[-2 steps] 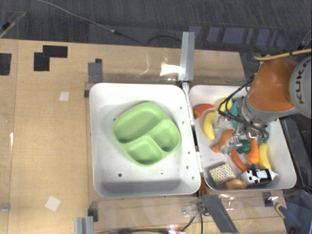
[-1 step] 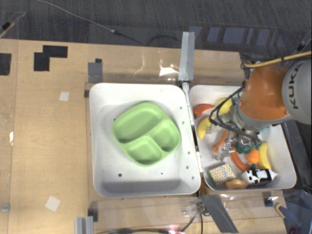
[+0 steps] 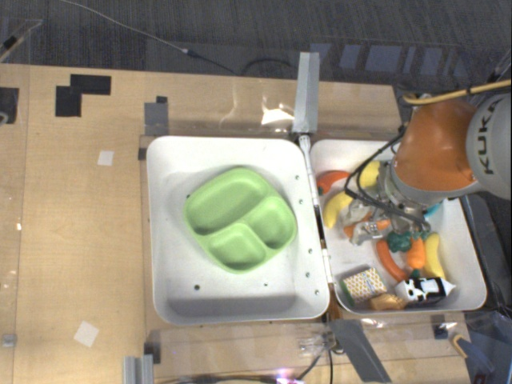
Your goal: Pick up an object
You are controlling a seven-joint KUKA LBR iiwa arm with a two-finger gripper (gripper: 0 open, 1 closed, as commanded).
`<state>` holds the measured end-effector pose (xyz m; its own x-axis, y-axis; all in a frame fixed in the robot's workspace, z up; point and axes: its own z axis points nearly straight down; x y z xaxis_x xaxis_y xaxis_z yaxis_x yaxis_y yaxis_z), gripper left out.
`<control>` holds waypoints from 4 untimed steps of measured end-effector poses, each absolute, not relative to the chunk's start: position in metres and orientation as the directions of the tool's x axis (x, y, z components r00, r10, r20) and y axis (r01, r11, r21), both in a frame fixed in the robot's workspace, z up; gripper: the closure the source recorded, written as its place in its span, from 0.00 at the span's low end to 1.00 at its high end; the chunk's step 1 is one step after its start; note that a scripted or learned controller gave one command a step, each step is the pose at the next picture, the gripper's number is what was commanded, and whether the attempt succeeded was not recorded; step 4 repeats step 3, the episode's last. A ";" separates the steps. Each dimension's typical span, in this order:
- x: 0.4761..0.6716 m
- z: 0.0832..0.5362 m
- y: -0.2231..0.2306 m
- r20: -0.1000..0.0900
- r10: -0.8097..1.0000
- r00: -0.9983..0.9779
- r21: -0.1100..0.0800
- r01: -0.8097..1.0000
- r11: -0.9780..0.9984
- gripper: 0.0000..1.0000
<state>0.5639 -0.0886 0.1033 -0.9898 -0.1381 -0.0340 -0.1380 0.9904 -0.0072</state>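
- White plastic forms two shallow bins side by side on a pale wooden table [image 3: 72, 238].
- Left bin [image 3: 172, 294] holds one green divided plate [image 3: 240, 218], lying near its middle.
- Right bin [image 3: 472, 282] is crowded with small toy foods, any of which could be the object to pick.
- Among them: a yellow banana [image 3: 336, 209] near the divider, a red piece [image 3: 332, 180] just above it, an orange carrot-like piece [image 3: 416, 250], a red sausage shape [image 3: 392, 264], another yellow piece [image 3: 434, 254], a patterned packet [image 3: 362, 282], and a black-and-white item [image 3: 424, 289] at the lower edge.
- Task progress, as a judgement: the pick looks barely begun. Nothing appears lifted; every item seems to rest in the bin.
- Grey arm with its orange band [image 3: 432, 146] enters from the right and points steeply down over the right bin.
- End effector [image 3: 376, 229] sits low among the toys, near the banana and the carrot-like piece.
- Whether it is spread or closed cannot be told; cables and the wrist hide it.
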 end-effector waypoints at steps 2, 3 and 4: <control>0.578 0.271 -0.036 -0.007 -0.284 -0.959 -0.001 -0.284 0.959 1.00; 0.514 0.299 -0.050 -0.007 -0.424 -0.906 -0.003 -0.424 0.906 1.00; 0.514 0.299 -0.050 -0.007 -0.424 -0.906 -0.003 -0.424 0.906 1.00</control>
